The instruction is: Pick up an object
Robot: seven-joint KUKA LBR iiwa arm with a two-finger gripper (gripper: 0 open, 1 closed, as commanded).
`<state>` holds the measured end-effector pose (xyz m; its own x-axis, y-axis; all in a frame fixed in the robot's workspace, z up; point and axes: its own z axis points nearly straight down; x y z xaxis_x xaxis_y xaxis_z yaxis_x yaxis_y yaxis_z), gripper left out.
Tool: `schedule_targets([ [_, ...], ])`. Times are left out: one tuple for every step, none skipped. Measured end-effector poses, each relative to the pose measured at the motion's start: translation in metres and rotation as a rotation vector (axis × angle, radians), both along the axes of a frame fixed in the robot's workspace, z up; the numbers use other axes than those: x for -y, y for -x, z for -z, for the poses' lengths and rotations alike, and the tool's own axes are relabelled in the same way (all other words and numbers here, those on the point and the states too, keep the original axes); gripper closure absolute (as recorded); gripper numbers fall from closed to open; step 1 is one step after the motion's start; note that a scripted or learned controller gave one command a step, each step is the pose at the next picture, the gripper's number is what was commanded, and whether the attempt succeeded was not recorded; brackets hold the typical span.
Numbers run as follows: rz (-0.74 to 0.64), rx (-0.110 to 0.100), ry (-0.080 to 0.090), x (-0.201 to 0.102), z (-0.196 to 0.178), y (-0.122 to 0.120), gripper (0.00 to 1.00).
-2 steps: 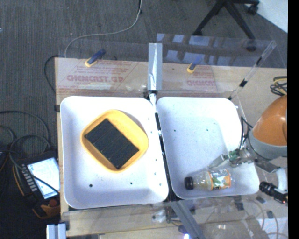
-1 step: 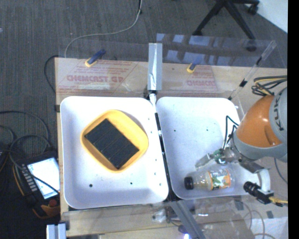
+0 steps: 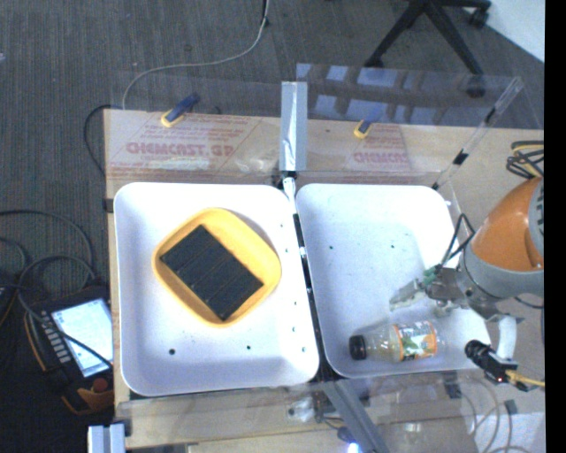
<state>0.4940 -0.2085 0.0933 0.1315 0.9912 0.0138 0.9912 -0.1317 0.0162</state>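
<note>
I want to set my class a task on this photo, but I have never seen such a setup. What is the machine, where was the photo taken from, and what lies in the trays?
The photo is taken from one fixed camera above a bench, looking down at a slant. The grey and orange shape at the right is a robot arm; its gripper hangs over the right tray. A small plastic bottle lies on its side there, just below the gripper, not held. The left tray holds a yellow dish with a dark slab in it.

tablet (image 3: 81,331): floor, left of bench | office chair base (image 3: 439,26): top | cable (image 3: 232,53): floor
</note>
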Motion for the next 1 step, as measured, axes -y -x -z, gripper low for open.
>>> schedule_targets([
  [-0.341,-0.001,0.02,0.0028,0.0004,0.0041,0.0],
])
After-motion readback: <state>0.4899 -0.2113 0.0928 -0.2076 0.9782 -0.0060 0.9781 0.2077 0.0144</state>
